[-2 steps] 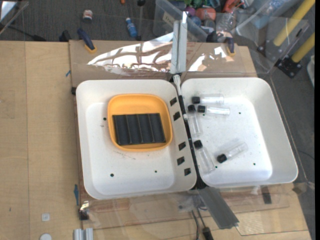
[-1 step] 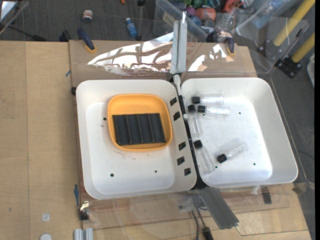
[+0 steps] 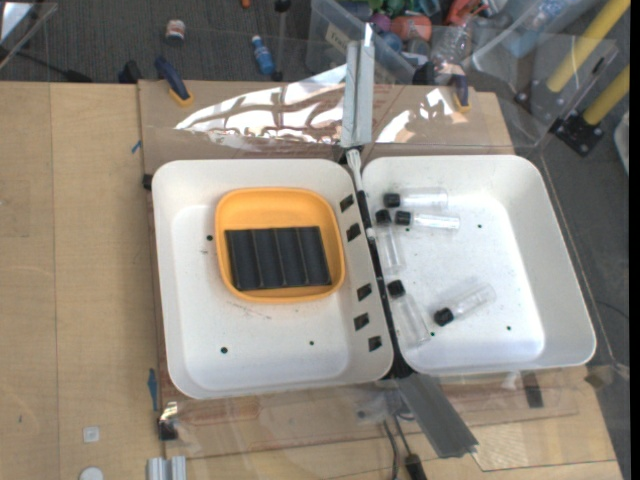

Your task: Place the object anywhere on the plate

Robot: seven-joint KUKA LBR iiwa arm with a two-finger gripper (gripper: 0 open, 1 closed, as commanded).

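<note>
You see the yellow plate point(image 3: 280, 243) with a black ribbed block point(image 3: 277, 258) in the left bin point(image 3: 190, 358); clear vials point(image 3: 463, 302) with black caps lie in the right bin point(image 3: 560, 318).

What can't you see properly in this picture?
- The clear tubes in the right bin: see-through and small in the camera view, so an exact count is uncertain, and anything inside them is too small to tell.
- The dark ridged block on the orange plate: its material cannot be made out.
- The box of colourful toys: cut off by the top edge.
</note>
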